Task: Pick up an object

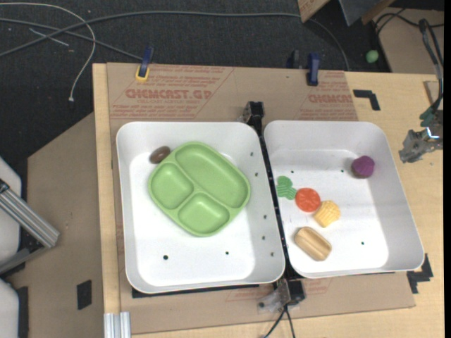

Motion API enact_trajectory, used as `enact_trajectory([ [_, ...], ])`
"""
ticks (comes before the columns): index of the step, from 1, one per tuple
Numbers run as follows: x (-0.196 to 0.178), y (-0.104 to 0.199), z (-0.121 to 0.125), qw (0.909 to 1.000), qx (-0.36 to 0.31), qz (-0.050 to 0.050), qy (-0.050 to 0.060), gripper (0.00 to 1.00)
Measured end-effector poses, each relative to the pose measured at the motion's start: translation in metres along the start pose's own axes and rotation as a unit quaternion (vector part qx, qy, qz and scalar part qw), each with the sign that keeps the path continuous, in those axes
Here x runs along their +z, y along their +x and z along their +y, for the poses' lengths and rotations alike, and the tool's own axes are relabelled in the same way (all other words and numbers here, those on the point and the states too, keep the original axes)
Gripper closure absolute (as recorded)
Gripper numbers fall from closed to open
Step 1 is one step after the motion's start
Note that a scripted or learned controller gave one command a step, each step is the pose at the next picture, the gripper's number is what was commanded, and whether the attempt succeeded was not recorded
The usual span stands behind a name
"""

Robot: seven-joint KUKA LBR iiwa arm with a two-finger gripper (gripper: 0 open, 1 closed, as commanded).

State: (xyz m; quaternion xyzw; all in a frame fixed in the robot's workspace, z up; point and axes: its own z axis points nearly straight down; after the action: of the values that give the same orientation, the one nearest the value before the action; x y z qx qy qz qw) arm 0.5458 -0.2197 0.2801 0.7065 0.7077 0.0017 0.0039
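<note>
The right bin (373, 255) holds several small items: a purple ball (363, 166) near its far right side, a green ridged piece (284, 187), an orange-red round piece (307, 200), a yellow ridged piece (327, 213) and a tan roll (313, 243). In the left bin (141, 259) lies a green divided plate (199, 187), with a small brown object (161, 155) at its far left rim. A grey metal part that looks like my gripper (420, 142) pokes in at the right edge, outside the right bin and level with the purple ball, touching nothing.
Both bins rest on a cardboard sheet (211, 90) held by two blue clamps (145, 65) (313, 69) at the far edge. Loose cables (63, 34) cross the dark floor beyond. A metal rail (25, 217) sits at the left.
</note>
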Motion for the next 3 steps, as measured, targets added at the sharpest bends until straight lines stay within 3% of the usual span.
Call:
enact_trajectory([
  [1, -0.003, 0.05, 0.004, 1.0, -0.002, 0.003, 0.004, 1.0],
  [3, 0.034, 0.159, 0.005, 1.0, -0.002, 0.003, 0.006, 1.0],
])
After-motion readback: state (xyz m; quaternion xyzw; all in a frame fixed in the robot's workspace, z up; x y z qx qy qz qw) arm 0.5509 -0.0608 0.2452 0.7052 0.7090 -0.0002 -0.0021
